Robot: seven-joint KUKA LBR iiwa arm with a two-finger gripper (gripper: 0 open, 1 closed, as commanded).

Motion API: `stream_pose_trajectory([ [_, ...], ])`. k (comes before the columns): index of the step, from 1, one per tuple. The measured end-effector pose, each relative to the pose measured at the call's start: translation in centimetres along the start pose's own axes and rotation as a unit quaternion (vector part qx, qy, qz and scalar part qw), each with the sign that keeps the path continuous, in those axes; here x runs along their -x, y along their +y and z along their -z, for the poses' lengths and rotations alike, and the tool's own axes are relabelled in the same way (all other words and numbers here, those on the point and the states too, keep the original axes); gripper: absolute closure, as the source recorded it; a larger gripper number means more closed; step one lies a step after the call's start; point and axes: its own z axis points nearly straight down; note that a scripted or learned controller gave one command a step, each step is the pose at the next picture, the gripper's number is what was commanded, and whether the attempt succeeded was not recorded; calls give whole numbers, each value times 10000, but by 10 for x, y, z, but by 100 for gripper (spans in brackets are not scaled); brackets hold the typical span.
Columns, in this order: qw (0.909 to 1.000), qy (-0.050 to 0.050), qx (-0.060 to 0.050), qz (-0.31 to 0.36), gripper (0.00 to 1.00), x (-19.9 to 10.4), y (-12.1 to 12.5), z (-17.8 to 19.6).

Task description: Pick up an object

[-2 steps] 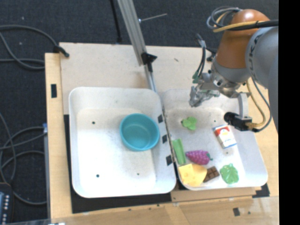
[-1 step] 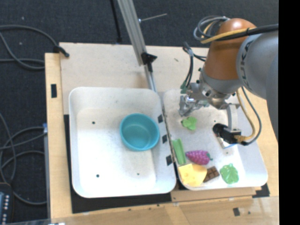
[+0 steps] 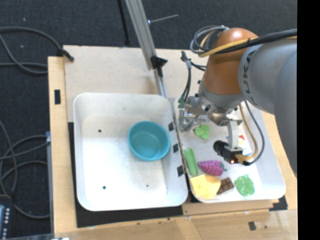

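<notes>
Camera view: gripper (image 3: 192, 118) low in the right bin (image 3: 267, 156), beside a green toy (image 3: 202, 131).
Grip: cannot tell.
Advice: centre over one toy before closing.

Dark lettering runs along the grey arm (image 3: 272, 64) just beside its orange band (image 3: 227, 61); the characters are cut off by the curve of the casing and too blurred to be read with certainty. A small white tag with a red mark (image 3: 243, 140) lies in the right bin (image 3: 272, 184), but its print is too small to make out. No other text, number, brand or sign is legible on the bins, the desk (image 3: 100, 69) or the objects.
</notes>
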Motion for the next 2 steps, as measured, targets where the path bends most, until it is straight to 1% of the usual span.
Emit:
stream_pose_trajectory([
  [1,10000,4,-4,5,100,-44,-30,0],
  [2,10000,9,-3,12,100,-88,-46,-1],
])
